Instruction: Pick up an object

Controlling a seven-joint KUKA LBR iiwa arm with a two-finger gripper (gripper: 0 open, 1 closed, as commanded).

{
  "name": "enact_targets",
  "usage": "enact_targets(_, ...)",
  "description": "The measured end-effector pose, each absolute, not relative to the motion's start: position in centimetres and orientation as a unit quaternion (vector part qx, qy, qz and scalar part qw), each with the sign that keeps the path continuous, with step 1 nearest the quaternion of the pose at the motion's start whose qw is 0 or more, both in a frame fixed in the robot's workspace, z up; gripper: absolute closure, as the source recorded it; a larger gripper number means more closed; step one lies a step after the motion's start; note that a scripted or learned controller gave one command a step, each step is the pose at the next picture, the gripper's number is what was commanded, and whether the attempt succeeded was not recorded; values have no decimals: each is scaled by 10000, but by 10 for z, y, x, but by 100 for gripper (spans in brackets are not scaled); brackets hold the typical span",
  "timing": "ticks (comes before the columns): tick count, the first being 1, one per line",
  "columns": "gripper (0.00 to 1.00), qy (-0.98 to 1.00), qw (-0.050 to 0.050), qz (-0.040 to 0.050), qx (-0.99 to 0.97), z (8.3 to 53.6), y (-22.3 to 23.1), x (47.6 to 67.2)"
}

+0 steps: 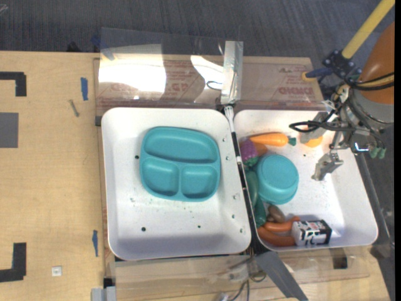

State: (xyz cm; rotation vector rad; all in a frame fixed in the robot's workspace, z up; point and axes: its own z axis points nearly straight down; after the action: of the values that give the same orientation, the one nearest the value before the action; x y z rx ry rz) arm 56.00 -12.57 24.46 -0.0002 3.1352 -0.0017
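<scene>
Nearest, carton (311, 231) and hotdog (277, 228) crowd the right bin's (357, 196) front edge; my gripper (327, 165) hovers above bare floor, holding nothing; its spread I cannot tell.

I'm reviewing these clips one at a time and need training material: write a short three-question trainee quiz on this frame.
1. True or false: the teal divided plate lies in the left bin.
2. Which item lies nearest the front edge of the right bin? A. the carrot B. the teal bowl C. the black and white carton
3. Fill in: the gripper hangs over the ____ bin.

Key: 1 true. 2 C. 3 right; it is over bare bin floor to the right of the bowl, with nothing seen between its fingers.
</scene>
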Motion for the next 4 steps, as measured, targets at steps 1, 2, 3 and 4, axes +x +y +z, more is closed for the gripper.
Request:
enact_targets(1,0,9981,244,-52,-561,126,-132,553)
enact_targets(2,0,9995,298,-42,-51,117,-154,616)
enact_targets(3,0,9992,295,-107,-228,117,-136,620)
enact_targets(4,0,9991,312,-93,261,116,-111,614)
